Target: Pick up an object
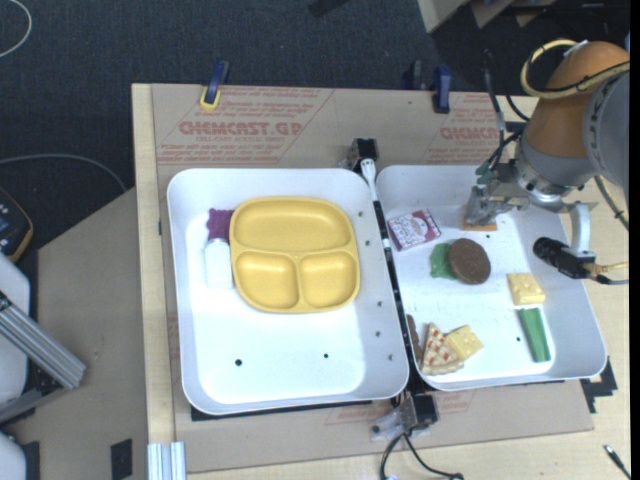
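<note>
My gripper (486,206) hangs low over the far part of the right bin (590,318), reaching in from the right. A small orange piece (480,226) lies just below its tip; whether they touch is unclear. In front of it sit a brown round patty (469,260) on a green leaf (441,262), a pink-and-white packet (413,229), a yellow block (525,288), a green stick (536,333), a pizza slice (436,349) and a yellow wedge (463,343).
The left bin (270,378) holds a yellow divided tray (294,252), with a purple item (219,222) and a white item (216,264) at its left side. A black clip (364,152) sits where the bins meet. The arm's grey and orange body (580,98) looms over the right bin's far corner.
</note>
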You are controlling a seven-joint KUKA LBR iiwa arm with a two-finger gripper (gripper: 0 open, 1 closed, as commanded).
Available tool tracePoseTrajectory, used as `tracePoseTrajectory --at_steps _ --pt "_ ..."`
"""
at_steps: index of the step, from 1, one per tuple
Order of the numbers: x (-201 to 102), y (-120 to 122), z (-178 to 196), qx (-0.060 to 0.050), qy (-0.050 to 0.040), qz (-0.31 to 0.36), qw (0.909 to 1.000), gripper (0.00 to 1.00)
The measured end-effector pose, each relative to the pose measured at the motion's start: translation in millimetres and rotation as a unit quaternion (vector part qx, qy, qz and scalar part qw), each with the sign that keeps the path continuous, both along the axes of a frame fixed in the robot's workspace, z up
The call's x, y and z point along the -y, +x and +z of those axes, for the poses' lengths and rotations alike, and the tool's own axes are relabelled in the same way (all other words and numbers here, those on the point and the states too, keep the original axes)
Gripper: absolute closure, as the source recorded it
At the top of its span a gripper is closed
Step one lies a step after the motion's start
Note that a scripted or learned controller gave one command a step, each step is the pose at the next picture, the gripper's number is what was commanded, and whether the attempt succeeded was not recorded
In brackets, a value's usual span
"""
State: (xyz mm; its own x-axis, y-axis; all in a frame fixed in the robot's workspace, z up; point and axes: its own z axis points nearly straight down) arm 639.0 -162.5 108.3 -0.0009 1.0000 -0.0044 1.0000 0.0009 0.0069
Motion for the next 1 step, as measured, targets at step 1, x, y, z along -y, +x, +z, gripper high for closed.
tracePoseTrajectory --at_steps 1 --pt "0.1 -6.7 60.3 0.001 0.0009 -0.001 1.0 1.0"
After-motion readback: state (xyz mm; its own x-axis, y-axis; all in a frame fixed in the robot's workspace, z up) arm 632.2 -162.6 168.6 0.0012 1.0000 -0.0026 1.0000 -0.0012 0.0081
